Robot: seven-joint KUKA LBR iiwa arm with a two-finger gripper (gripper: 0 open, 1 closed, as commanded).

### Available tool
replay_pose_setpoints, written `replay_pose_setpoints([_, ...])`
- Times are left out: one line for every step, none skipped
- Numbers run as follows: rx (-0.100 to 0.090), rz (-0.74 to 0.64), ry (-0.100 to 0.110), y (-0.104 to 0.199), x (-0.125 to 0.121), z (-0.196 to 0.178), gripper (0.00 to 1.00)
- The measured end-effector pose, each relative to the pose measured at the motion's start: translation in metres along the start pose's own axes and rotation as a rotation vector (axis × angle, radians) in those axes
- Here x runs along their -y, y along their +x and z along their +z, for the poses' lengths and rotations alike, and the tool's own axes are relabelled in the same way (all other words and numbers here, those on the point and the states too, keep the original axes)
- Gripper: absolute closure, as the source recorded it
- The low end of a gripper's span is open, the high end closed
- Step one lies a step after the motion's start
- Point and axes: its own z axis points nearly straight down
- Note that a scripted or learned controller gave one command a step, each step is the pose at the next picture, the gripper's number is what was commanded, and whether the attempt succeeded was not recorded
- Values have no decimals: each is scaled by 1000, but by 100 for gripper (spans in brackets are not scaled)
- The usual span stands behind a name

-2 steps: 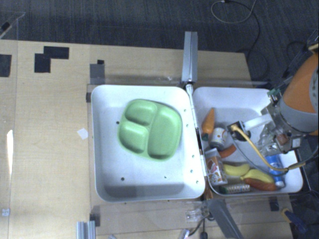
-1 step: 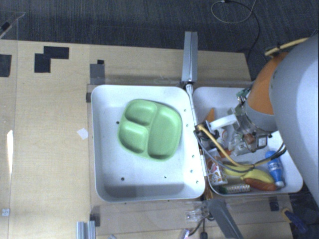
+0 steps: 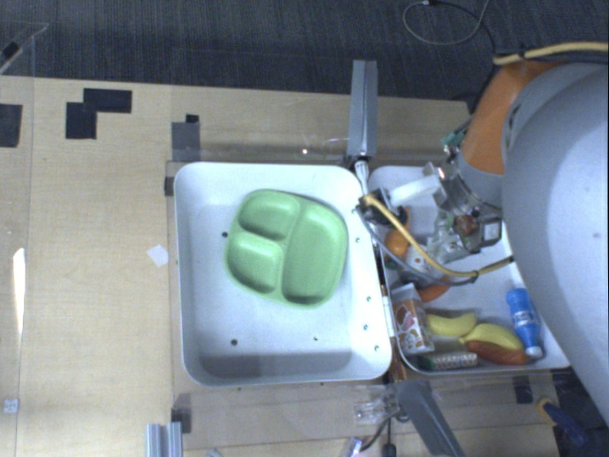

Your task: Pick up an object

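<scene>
Grey arm [image 3: 561,227] looms closest, at three o'clock, reaching over the right bin [image 3: 419,358], where I've clutter to pick; gripper [image 3: 455,219] state I cannot tell.

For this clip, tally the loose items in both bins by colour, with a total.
Green: 1, divided plate, left bin
Yellow: 1, banana
Blue: 1, bottle
Red: 1, long item
Total: 4 clear; right bin also holds clutter I cannot sort.
</scene>
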Motion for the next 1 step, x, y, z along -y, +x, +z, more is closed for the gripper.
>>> replay_pose_setpoints([-2, 6, 0, 108, 7, 11, 100])
